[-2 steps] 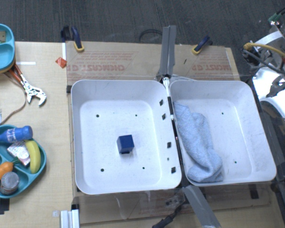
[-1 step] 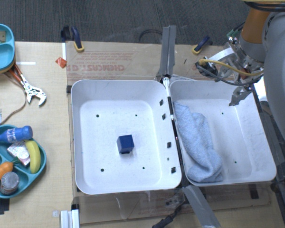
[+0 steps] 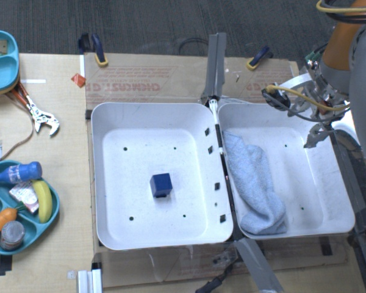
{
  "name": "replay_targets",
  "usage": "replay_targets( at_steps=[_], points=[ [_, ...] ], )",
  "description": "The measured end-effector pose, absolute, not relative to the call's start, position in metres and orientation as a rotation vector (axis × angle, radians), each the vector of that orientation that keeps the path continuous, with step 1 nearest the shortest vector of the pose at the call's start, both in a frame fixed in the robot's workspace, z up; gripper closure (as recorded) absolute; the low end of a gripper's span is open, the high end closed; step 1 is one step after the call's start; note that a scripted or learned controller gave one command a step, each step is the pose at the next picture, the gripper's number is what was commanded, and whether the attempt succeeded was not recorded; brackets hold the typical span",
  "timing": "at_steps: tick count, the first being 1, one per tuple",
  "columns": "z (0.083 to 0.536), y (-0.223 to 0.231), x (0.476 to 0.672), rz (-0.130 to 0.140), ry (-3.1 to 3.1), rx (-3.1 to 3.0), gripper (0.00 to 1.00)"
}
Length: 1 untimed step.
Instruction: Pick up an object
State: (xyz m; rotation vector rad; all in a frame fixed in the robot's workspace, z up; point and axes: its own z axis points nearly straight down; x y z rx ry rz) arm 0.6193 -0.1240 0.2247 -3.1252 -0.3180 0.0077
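I am seeing the gripper [image 3: 317,136] hanging over the right bin's [image 3: 329,224] far right corner with nothing between its fingers, their opening unclear, while the blue cube [image 3: 161,184] and grey cloth [image 3: 256,188] are lying unpicked.

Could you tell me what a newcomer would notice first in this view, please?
Probably the blue cube, alone near the middle of the left bin. Next, the grey towel lying crumpled along the left side of the right bin, and the gripper hanging over that bin's far right corner.
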Motion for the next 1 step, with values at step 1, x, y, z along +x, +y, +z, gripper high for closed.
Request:
replay_targets(
  at_steps=[1],
  points=[
    [0.0916, -0.0925, 0.6181, 0.004, -0.317, -3.124, 0.00]
  ],
)
